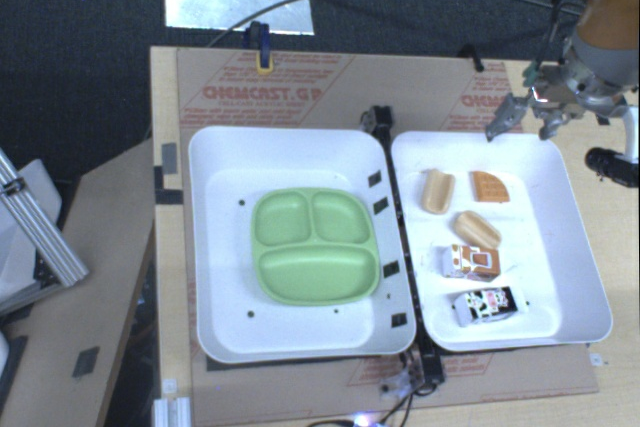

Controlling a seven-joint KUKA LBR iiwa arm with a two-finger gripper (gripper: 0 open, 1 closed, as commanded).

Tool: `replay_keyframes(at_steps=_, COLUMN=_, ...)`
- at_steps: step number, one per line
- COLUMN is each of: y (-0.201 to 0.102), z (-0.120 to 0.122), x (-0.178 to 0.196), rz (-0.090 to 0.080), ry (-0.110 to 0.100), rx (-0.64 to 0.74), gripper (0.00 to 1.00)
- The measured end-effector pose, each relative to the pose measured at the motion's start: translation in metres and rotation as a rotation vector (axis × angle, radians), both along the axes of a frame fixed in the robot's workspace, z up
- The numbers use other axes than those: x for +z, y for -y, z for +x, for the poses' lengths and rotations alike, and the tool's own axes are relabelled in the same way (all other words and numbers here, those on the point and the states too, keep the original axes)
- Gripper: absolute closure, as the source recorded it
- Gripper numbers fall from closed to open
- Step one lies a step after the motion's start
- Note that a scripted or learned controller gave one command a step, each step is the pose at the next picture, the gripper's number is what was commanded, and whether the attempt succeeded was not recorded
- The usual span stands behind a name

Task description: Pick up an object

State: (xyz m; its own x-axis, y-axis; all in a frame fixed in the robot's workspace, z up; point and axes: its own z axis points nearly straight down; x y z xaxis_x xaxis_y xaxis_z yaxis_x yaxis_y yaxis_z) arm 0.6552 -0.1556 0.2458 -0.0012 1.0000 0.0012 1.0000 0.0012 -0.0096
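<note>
My gripper (527, 120) hangs above the far edge of the right bin (570, 215), open, with nothing between its two dark fingers. Below it in that bin lie a tan bread roll (437, 190), an orange waffle-like piece (489, 186), a second bun (478, 229), a small orange-and-white carton (471, 261) and a black-and-white carton (488, 304). All of them rest on the bin floor, apart from the gripper.
The left bin (220, 215) holds a green divided plate (315, 245). Black clips sit along the seam between the bins (385, 215). A blue clamp (261, 45) stands at the bench's far edge. An aluminium frame (35, 225) stands at the left.
</note>
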Motion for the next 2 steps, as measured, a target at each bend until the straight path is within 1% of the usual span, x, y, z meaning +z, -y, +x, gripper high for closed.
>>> replay_keyframes(at_steps=1, y=0.0, z=0.002, x=0.007, rz=-0.002, ry=0.011, rx=0.002, gripper=0.0)
replay_keyframes(at_steps=2, y=-0.011, z=0.004, x=-0.048, rz=-0.001, ry=0.008, rx=0.005, gripper=0.0)
